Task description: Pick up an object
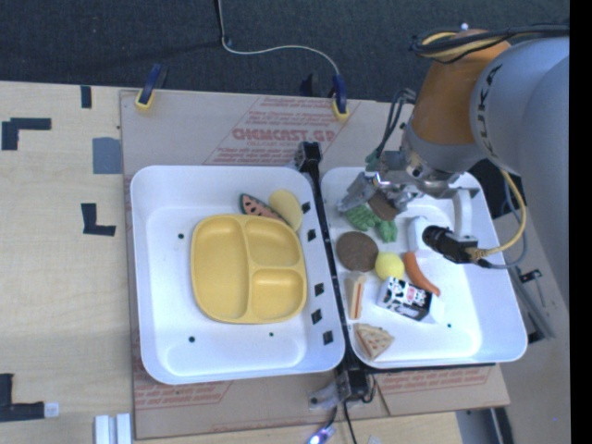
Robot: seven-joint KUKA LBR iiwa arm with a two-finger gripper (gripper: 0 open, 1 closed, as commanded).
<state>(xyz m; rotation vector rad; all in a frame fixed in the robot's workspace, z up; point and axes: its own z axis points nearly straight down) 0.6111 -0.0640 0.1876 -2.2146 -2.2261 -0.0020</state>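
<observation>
My gripper (372, 202) hangs over the back left part of the right bin (490, 331), just above a green leafy toy vegetable (370, 220). Its two grey fingers stand apart, open, with nothing held between them. In front of the vegetable lie a brown round cookie (356, 250), a yellow lemon (389, 265), an orange carrot (422, 275), a black-and-white patterned carton (405, 299), a thin orange stick (357, 296) and a sandwich wedge (375, 341).
The left bin (162, 340) holds a yellow divided plate (248, 268), a watermelon slice (257, 205) and a yellow banana-like piece (289, 207). A black divider (319, 248) runs between the bins. The arm's black cable fitting (449, 243) sits over the right bin.
</observation>
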